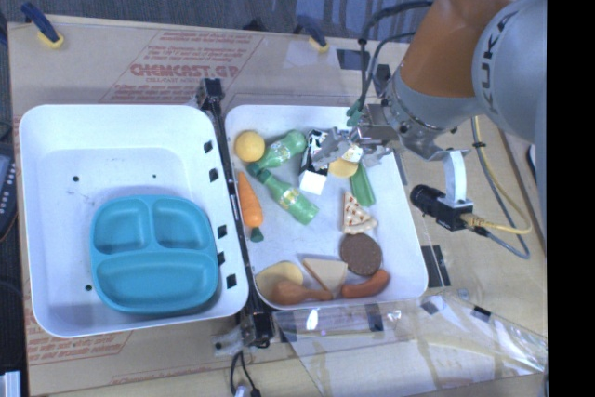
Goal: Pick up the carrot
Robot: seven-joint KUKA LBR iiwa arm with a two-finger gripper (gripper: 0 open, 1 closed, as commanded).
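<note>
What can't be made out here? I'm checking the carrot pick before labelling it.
- Gripper, camera view: finger state unreadable, lost in clutter and wrist hardware.
- Items under the gripper: partly covered by it.
- Carrot: lies against the right bin's left wall; its underside is hidden.

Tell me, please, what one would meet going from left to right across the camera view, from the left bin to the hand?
Blue tray → carrot → green bottle → cracker → hand lies above the cracker, so its place is unclear.
</note>
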